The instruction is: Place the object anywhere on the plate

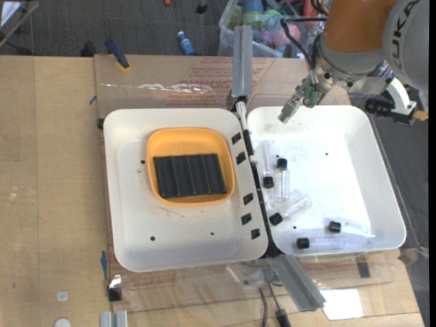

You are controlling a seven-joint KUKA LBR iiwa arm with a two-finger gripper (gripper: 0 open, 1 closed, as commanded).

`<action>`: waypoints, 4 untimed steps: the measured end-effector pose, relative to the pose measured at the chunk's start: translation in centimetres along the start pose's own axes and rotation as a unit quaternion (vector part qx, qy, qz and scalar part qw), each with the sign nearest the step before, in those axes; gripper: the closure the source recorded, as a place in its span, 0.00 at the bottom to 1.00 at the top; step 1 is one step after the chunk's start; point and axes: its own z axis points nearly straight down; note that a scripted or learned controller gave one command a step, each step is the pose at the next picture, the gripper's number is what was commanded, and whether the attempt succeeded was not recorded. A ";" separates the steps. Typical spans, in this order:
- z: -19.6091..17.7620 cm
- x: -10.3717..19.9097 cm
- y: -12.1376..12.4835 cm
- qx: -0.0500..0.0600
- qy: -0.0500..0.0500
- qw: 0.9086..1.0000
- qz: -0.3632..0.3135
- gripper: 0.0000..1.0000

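We are seeing a black block (190,176) already lying on the yellow plate (158,144), while our gripper (294,106) is hanging above the right bin (381,182); we cannot tell its grip.

Wooden bench (48,182); dark carpet floor (102,9); clutter-filled plastic tub (269,16).

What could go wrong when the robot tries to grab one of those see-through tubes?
The clear tubes lie bunched near the right bin's left wall, so the gripper might nudge several or bump the wall. They look slippery and hard to see, so a grab could miss. The black rack covers much of the orange plate, leaving little room.
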 end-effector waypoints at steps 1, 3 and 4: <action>-5.0 -3.0 -4.0 0.001 -0.001 1.000 -0.027 1.00; -16.4 -12.1 -15.6 0.001 -0.003 0.935 -0.356 1.00; -18.6 -12.5 -14.8 0.001 -0.003 0.879 -0.476 1.00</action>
